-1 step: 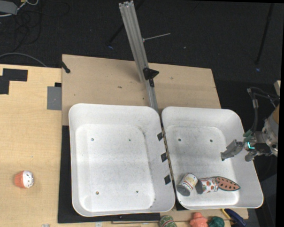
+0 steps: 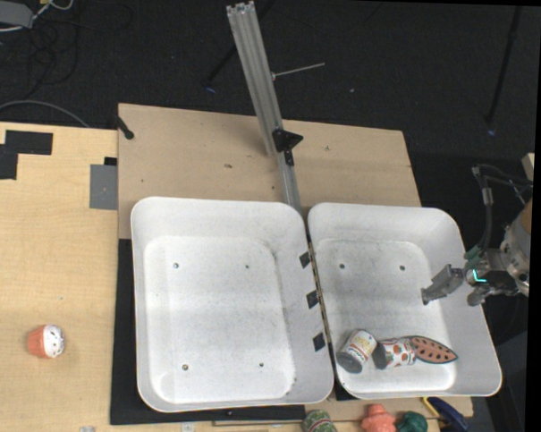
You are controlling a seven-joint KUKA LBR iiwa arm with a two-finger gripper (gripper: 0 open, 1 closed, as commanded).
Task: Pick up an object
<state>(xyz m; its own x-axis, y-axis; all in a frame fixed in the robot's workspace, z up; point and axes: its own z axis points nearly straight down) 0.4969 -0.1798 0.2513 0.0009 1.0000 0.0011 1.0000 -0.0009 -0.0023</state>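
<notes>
In the right bin (image 2: pixel 386 226), near its front wall, lie three small objects: a little tin with a yellowish label (image 2: pixel 358 350), a white piece with red dots (image 2: pixel 395 353), and a flat orange-red oval with dark spots (image 2: pixel 432 351). My gripper (image 2: pixel 458 289) hangs at the bin's right side, above and to the right of these objects and apart from them. Its fingers are spread and nothing is between them.
The left bin (image 2: pixel 218 219) lies beside the right one. An aluminium rail (image 2: pixel 259 76) slants down from the back toward the seam between the bins. A red-and-white ball (image 2: pixel 46 341) rests on the wooden bench at left. Small toys (image 2: pixel 378 424) lie in front of the right bin.
</notes>
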